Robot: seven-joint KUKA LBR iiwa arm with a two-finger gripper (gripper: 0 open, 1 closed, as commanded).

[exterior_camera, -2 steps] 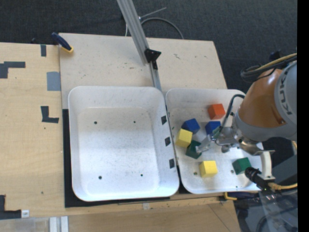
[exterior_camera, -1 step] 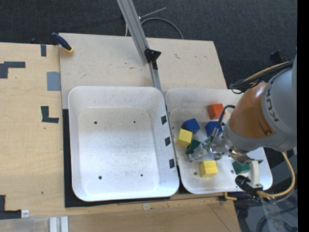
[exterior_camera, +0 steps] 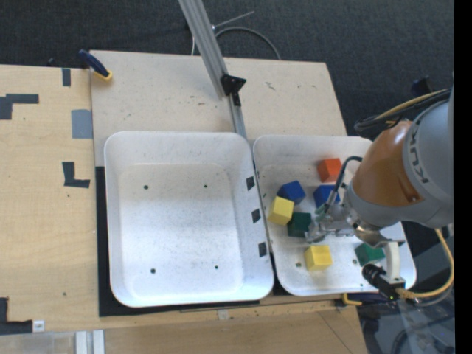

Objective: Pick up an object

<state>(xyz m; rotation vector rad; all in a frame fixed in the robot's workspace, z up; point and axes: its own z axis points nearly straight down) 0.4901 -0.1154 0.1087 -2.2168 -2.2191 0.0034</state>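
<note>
Pale wooden bench (exterior_camera: 184, 102) on dark carpet, bearing two white bins. Right bin (exterior_camera: 295, 147) holding coloured blocks; dark green block (exterior_camera: 299, 223) just left of gripper (exterior_camera: 318, 227), axis unclear. Grip state: cannot tell.

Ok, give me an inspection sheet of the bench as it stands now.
Surface: wooden bench bearing left bin and right bin.
Job's things: in the right bin, orange block, two blue blocks, two yellow blocks, dark green block, green block.
Clutter: blue-and-yellow tool at the bench's far edge.
Grippers: gripper low in the right bin by the dark green block; finger state unclear.
Cables: yellow and black cables along the arm.
Surroundings: dark carpet, metal pole.
</note>
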